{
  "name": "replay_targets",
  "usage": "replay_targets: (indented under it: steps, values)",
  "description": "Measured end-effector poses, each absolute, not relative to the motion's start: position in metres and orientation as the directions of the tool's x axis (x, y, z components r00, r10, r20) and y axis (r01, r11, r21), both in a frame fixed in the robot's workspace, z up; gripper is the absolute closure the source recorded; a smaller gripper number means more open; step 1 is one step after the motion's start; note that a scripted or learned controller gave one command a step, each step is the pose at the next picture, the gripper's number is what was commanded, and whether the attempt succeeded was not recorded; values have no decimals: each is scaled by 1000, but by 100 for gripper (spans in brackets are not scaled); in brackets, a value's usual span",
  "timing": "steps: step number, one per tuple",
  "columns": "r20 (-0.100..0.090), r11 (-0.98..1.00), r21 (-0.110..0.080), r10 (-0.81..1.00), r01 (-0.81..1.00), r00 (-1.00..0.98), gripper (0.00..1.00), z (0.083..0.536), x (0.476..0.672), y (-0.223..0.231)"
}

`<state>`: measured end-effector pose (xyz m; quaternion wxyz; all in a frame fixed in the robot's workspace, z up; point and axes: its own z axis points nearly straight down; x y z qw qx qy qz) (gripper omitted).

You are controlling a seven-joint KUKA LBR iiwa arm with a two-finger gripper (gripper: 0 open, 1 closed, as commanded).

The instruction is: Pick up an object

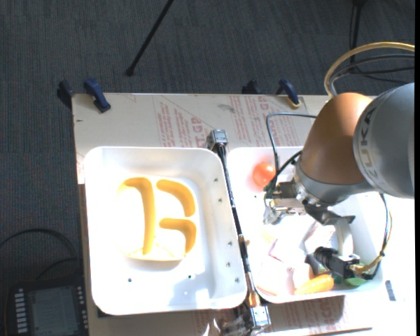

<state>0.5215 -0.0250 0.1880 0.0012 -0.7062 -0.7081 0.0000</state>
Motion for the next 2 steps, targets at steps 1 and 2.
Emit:
replay_targets:
  steps: [1,2]
  values:
    - [0,-3,-4,1000,1000,3,100,156,475,-95]
    - [2,-1,-4,1000,1000,1,100,144,475,-98]
